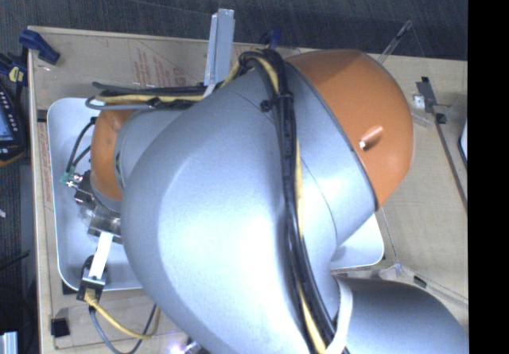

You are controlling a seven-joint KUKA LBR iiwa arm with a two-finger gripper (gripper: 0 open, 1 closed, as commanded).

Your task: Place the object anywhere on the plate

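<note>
Bench (pixel 119 58) of pale wood bears white bin (pixel 60 185); dark floor beyond.

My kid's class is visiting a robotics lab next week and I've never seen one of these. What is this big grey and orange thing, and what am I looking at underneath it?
You are looking down at a slant from one camera fixed above a wooden bench. The big grey shape is a robot arm reaching in from the right, so close to the camera that it hides most of the scene. The orange parts are bands on the arm's joints. Black and yellow cables run along it. Beneath it, on the left, you can see the rim and floor of a shallow white bin; the edge of a second bin peeks out lower right. The arm's working end, with metal fittings and wires, hangs over the left bin. Whether its tool holds anything is hidden, and the arm covers whatever lies in the bins.
</note>
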